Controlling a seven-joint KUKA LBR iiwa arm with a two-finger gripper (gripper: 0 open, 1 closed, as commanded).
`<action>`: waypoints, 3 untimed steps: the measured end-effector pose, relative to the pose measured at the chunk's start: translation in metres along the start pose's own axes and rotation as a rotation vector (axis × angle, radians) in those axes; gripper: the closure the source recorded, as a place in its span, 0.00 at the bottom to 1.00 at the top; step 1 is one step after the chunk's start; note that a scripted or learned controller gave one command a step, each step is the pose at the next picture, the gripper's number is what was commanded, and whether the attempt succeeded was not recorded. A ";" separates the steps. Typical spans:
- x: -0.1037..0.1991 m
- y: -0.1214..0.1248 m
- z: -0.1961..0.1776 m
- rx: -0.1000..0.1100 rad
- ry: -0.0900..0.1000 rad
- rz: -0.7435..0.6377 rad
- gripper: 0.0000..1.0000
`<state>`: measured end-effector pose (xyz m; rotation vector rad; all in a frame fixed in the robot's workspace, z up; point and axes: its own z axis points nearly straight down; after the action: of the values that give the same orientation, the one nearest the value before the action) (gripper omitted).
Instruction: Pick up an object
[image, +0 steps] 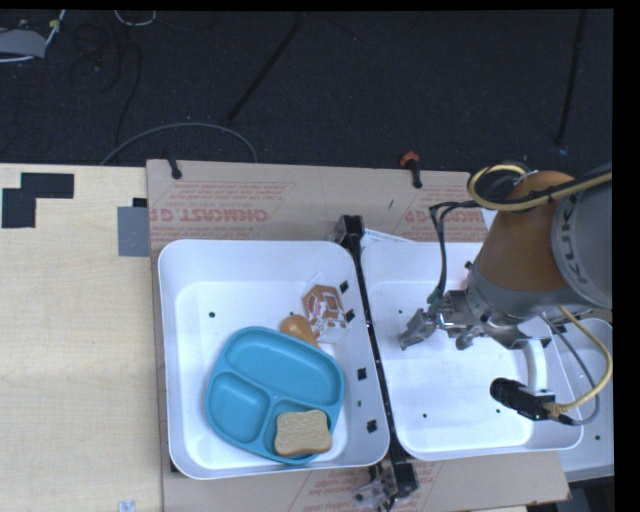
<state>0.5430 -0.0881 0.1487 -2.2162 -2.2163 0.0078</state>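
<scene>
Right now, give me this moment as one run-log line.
tool: over right bin, nothing seen held | blue tray: left bin | sponge: in tray | brown items: beside tray | pick: not done

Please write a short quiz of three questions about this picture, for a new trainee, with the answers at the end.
1. True or false: the tan sponge-like block lies in a compartment of the blue divided tray.
2. Over which bin is the gripper? A) the left bin B) the right bin C) neither
3. Fill in the missing word: the clear packet with brown print lies in the ______ bin, beyond the tray.

Key:
1. True. The block sits in the tray's near compartment.
2. B. The gripper is above the right bin, near the divider.
3. Left. The packet rests on the floor of the left bin, beside a small orange object.
</scene>
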 end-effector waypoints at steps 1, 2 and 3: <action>0.007 -0.004 0.046 0.000 0.000 0.000 0.00; 0.007 -0.005 0.062 -0.003 0.000 0.001 0.00; 0.006 -0.004 0.051 -0.004 0.000 0.008 1.00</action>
<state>0.5383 -0.0823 0.0982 -2.2273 -2.2098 0.0030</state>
